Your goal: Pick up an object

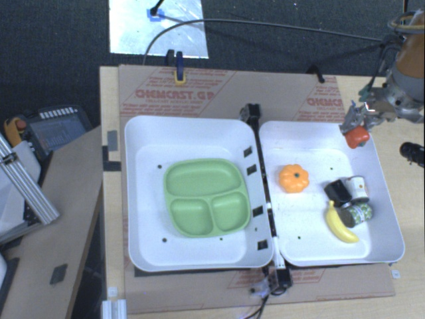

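Observation:
My gripper (356, 127) hangs over the far right corner of the right bin (312, 141), shut on a small red object (358, 138) that shows just below its fingers. Inside the right bin, a small orange pumpkin (293, 178) lies near the middle. A yellow banana (340, 225) rests near the front right. Beside the banana are a black-and-white can (346, 189) and a dark green jar (359, 213), touching one another. The grey arm (406, 88) comes in from the upper right.
The left bin (143, 178) holds a green divided plate (204, 197). A black divider with clips (255, 171) runs between the bins. A black cable (279, 26) crosses the dark floor behind the bench. A handheld pendant (56, 131) lies at the left.

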Controlling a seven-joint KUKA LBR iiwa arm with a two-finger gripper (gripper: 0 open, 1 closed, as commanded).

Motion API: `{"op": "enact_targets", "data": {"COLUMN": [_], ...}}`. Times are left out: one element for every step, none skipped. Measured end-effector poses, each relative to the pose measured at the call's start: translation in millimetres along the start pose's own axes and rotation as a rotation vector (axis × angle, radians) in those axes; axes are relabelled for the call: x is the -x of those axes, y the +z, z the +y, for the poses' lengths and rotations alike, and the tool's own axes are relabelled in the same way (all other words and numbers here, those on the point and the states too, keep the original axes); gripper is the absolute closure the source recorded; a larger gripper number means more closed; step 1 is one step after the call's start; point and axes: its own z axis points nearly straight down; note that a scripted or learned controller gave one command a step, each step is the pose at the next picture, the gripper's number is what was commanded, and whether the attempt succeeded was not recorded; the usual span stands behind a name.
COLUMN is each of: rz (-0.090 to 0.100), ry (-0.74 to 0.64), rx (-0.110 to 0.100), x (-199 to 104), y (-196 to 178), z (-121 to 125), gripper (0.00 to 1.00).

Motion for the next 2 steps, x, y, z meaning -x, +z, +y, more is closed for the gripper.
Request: {"op": "enact_targets", "data": {"rz": [0.003,0.004], "ry": [-0.004,-0.005], "rx": [-0.007,-0.006], "x": [-49,-104], "y": [12,3], "z": [-10,-21], "gripper": [1.00,1.00]}}
